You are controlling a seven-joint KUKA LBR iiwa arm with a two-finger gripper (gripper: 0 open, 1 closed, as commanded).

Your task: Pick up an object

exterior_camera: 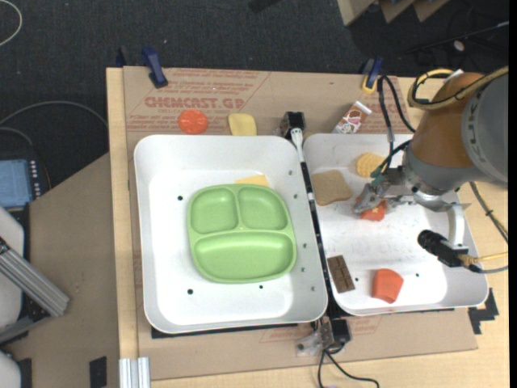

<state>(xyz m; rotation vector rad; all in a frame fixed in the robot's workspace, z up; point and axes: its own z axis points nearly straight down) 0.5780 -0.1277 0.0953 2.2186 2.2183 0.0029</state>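
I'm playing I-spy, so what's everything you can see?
left bin: 1, white, left side
right bin: 1, white, beside it
plate: 1, green, middle of left bin
flat piece: 1, yellow, behind plate
slice: 1, tan, right bin, far left
chunk: 1, yellow, right bin, far side
small thing: 1, orange-red, right bin, middle
block: 1, orange, right bin, near edge
bar: 1, dark brown, right bin, left wall
round thing: 1, orange-red, outside, beyond left bin
lump: 1, yellow, beside round thing
packet: 1, red and white, beyond right bin
clamps: 2, blue, far cardboard edge
arm: 1, grey with orange band, from right
end effector: 1, grey, above small thing
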